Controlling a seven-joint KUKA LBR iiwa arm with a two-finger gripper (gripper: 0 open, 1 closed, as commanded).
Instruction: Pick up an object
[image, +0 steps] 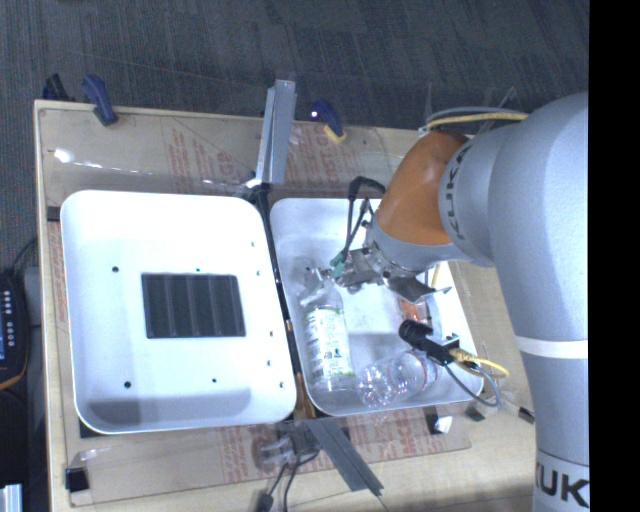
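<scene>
A clear plastic bottle (328, 345) with a pale green-and-white label lies lengthwise along the left side of the right bin (290, 225), its neck pointing to the far side. A second clear, crumpled bottle (395, 380) lies across the bin's near right corner. My gripper (338, 272) hangs low over the right bin, just above the neck end of the labelled bottle. The wrist and metal parts hide how the gripper stands. Nothing shows as lifted.
The left bin (90, 240) has a dark ribbed rectangle (193, 305) in the middle of its floor. A small reddish thing (413, 303) peeks out under the wrist in the right bin. Blue clamps (100, 98) and a metal bar (276, 130) sit at the bench's far edge.
</scene>
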